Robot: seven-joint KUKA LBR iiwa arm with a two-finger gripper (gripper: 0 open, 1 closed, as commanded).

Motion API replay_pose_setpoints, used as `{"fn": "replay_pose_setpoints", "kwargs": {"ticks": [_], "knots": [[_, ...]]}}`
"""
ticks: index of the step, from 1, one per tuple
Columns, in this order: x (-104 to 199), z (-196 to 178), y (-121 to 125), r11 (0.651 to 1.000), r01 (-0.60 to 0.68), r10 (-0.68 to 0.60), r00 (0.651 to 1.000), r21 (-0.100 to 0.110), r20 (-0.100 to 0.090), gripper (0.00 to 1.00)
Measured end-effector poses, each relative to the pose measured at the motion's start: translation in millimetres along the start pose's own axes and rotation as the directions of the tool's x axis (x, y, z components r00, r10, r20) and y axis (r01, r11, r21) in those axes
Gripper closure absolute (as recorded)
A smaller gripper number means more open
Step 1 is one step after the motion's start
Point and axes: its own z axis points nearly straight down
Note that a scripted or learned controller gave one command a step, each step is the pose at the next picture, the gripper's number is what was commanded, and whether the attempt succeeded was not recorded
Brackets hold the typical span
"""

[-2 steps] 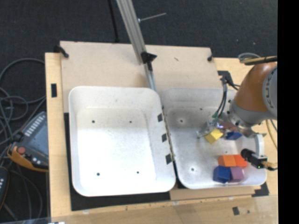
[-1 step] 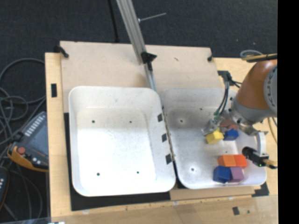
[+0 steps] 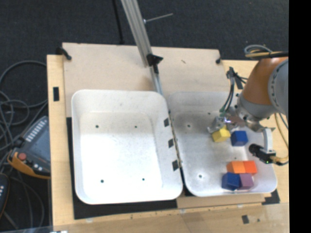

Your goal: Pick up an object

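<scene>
In the right bin (image 3: 194, 110) lie several small blocks. A yellow block (image 3: 220, 135) sits near the bin's middle, with a blue block (image 3: 239, 139) just to its right. Nearer the front right corner are an orange block (image 3: 242, 167), a second blue block (image 3: 231, 181) and a purple block (image 3: 247, 180), packed together. My gripper (image 3: 219, 126) reaches in from the right and hangs right over the yellow block's upper edge. The wrist hides how the fingers stand around the block.
The left bin (image 3: 121, 144) lies beside the right one. A slanted metal rail (image 3: 138, 28) rises from the back of the bench between the bins. Cables and a pendant (image 3: 29, 149) lie on the floor at the left.
</scene>
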Motion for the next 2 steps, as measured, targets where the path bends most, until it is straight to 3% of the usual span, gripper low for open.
{"fn": "replay_pose_setpoints", "kwargs": {"ticks": [1,2], "knots": [[-1.3,-11.8,0.5,1.000,-0.001,0.002,1.000,-0.005,0.001,1.00],[75.6,-0.3,-23.0,1.000,-0.001,0.001,1.000,-0.005,0.001,1.00]]}}
